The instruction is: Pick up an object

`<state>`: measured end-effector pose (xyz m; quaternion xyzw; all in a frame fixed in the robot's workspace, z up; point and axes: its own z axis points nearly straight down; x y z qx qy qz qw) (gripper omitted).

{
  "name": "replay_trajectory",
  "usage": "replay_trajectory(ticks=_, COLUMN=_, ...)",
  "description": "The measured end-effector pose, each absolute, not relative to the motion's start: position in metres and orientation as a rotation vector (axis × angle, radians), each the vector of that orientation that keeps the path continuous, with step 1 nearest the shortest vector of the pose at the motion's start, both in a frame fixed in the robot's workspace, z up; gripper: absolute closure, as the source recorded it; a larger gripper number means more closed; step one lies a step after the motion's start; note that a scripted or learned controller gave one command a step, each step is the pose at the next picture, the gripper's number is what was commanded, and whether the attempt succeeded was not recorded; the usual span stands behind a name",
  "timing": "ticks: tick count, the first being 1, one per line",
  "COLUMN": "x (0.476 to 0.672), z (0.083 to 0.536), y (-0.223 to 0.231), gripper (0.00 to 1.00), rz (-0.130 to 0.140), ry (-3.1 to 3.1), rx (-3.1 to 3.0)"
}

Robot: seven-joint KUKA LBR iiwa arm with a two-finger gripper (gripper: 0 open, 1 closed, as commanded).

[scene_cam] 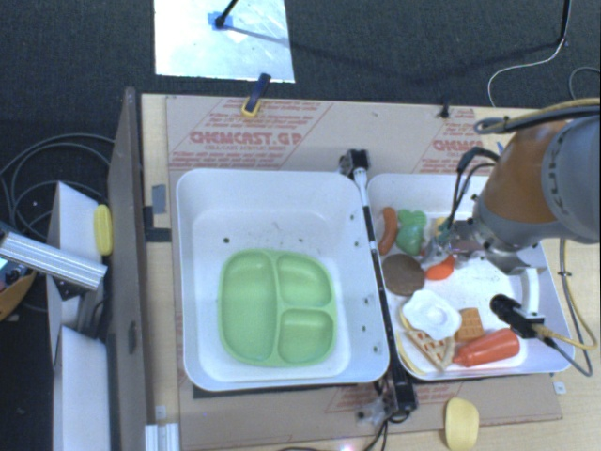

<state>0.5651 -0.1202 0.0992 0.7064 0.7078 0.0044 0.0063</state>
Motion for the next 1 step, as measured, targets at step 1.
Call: replay_trajectory(ticks=1, x=0.5819, z=0.2003, y=-0.0648, gripper=1.00, rz=0.010, ry=2.228, rx=2.207)
